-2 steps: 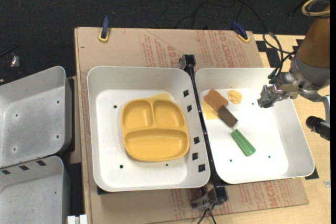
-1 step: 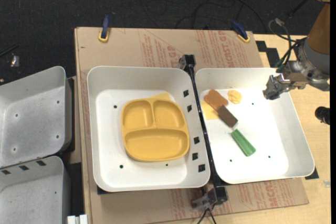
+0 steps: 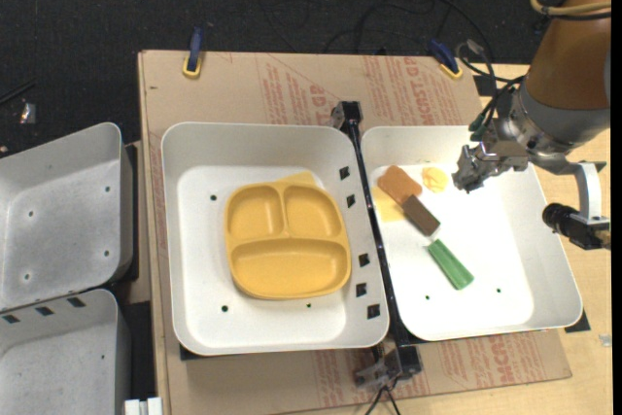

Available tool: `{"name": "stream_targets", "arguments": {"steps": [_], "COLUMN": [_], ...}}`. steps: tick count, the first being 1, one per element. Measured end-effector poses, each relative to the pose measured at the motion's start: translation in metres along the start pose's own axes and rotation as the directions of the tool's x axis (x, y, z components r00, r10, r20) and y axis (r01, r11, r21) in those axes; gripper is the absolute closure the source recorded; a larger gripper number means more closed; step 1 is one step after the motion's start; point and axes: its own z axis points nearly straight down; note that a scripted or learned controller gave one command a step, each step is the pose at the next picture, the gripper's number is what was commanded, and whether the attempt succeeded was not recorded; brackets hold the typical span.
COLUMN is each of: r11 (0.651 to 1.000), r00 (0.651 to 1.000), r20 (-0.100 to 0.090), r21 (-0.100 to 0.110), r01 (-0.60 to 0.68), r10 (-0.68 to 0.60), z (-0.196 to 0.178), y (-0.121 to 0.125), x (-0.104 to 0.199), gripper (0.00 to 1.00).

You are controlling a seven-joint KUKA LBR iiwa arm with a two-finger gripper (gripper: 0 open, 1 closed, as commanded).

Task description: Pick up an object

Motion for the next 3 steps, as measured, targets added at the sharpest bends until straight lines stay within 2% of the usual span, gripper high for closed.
{"name": "stream_targets", "arguments": {"steps": [2,3], "r11": [1.0,1.0], "r00": [1.0,1.0], "r20": [0.0,0.001], "r21": [-0.001,-0.001], "r01": [0.002,0.0], "r10": [-0.002,0.0], "z": [0.002,0.013], "y": [0.016,0.026], "x": [0.119,0.159], "gripper": [1.0,1.0]}}
